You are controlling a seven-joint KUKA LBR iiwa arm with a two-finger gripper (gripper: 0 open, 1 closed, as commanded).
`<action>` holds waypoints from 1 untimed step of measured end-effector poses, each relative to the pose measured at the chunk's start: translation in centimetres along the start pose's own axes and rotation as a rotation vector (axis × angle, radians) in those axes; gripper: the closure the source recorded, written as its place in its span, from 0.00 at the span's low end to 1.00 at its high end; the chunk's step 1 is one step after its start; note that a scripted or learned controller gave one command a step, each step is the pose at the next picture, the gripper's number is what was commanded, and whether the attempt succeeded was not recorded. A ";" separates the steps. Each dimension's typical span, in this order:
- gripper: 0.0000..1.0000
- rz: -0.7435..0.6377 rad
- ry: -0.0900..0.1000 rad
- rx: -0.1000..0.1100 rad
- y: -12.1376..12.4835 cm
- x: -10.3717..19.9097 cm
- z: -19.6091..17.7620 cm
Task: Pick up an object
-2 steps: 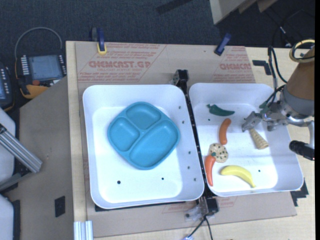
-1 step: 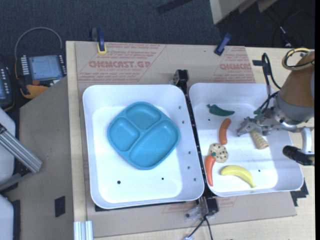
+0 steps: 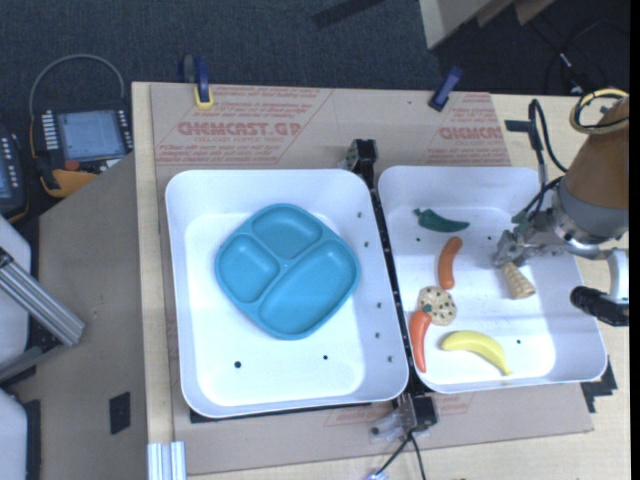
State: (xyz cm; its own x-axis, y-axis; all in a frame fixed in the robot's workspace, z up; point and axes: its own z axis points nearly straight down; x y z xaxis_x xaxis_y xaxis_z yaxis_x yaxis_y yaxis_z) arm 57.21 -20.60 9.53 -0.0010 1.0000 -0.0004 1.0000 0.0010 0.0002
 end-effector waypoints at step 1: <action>1.00 -0.001 -0.002 -0.007 1.0 0.4 -5.8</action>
